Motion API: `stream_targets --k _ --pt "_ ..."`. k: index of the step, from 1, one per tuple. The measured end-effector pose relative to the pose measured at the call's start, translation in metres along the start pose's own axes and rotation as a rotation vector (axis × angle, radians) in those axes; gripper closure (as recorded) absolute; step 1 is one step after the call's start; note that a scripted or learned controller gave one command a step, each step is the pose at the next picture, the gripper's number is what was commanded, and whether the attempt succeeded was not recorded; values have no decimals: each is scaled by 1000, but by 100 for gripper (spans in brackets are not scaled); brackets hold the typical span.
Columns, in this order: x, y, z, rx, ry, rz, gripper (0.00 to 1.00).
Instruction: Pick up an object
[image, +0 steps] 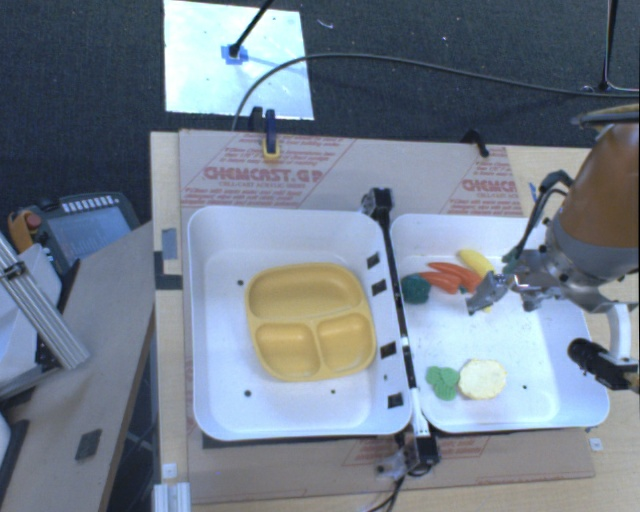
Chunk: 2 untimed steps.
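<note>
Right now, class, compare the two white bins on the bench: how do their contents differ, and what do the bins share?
The left bin holds one large yellow compartment tray; the right bin holds several small toy foods, among them an orange carrot and a pale yellow round piece. The gripper hangs over the right bin, not the left bin. Both bins are shallow, white and rectangular, set side by side.

Even, bright overhead light, soft weak shadows. White bins (300, 425) near blown out, little surface detail. Glare on the silver sheet (235, 60) at top. Overall soft, low-res; arm (600, 200) at right slightly blurred.
</note>
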<state>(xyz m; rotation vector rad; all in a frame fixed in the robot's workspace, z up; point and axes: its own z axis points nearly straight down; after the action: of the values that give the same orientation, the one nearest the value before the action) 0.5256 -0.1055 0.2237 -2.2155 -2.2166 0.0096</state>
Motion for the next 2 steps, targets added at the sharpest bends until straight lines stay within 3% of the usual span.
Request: stream_targets --k 1,2 --pt "0 2 -5 -11 -2 -2 0" --pt "2 1 37 -7 0 0 0"
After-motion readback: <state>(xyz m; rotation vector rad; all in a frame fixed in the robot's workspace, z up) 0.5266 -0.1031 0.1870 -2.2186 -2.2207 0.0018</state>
